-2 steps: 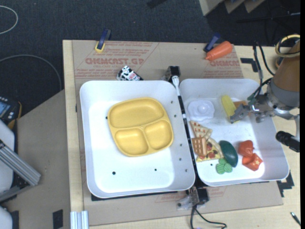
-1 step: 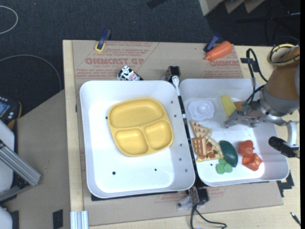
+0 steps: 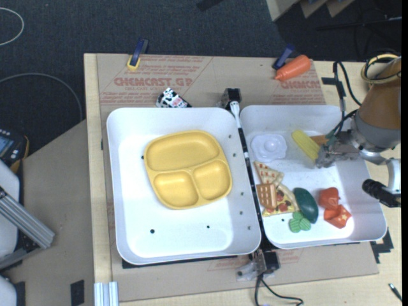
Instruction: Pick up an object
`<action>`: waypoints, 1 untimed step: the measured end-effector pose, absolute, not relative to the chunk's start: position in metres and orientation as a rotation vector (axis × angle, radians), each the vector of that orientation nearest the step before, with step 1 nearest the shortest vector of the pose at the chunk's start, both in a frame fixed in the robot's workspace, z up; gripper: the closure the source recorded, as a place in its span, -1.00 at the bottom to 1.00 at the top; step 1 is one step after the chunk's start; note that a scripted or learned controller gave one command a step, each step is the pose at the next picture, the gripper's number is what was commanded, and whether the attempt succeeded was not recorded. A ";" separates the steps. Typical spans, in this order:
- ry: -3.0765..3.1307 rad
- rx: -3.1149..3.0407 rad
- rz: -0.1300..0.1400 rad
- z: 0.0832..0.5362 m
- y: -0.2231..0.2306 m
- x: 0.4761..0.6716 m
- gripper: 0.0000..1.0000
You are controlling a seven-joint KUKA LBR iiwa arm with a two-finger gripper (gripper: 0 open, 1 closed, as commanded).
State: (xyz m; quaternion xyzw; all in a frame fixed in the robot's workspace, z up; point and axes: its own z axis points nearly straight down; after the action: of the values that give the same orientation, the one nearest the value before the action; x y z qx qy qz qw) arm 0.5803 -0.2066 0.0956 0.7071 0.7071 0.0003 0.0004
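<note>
The gripper (image 3: 324, 153) sits low in the right bin (image 3: 363, 231), toward its 2 o'clock corner. It is just beside the yellow corn-shaped toy (image 3: 305, 144), which lies at the gripper's 9 o'clock, possibly touching. From where I stand the fingertips blur into a dark cluster: how far they stand apart cannot be told, and nothing is visibly held between them.

**Candidate object:** the yellow corn-shaped toy, judged from its nearness to the gripper. It lies tilted, with its long axis running from 10 o'clock to 4 o'clock.

**Expected handling:**
- Probably light, hollow plastic; little load on the arm.
- Likely stiff, with a smooth, rounded surface that may slip or roll out of a narrow pinch.
- Not fragile, by the look of it.

**Recommended hold:** across the short axis at mid-length, fingers square to the long axis. A hold near either tapered end risks the toy squirting out.

**Neighbours:** a clear domed lid (image 3: 268, 146) lies near the toy at its 9 o'clock. The waffle piece (image 3: 266, 171), pizza slice (image 3: 278, 199), green vegetable (image 3: 306, 203) and red pepper (image 3: 331, 205) lie toward 6 o'clock, apart from it. The left bin (image 3: 127, 234) holds a yellow divided plate (image 3: 187, 168).
</note>
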 end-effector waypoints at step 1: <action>2.217 2.217 0.003 0.143 -0.213 0.588 1.00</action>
State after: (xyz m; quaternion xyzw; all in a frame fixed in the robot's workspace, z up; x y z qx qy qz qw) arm 0.5877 -0.2132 0.1431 0.7071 0.7071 0.0010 0.0030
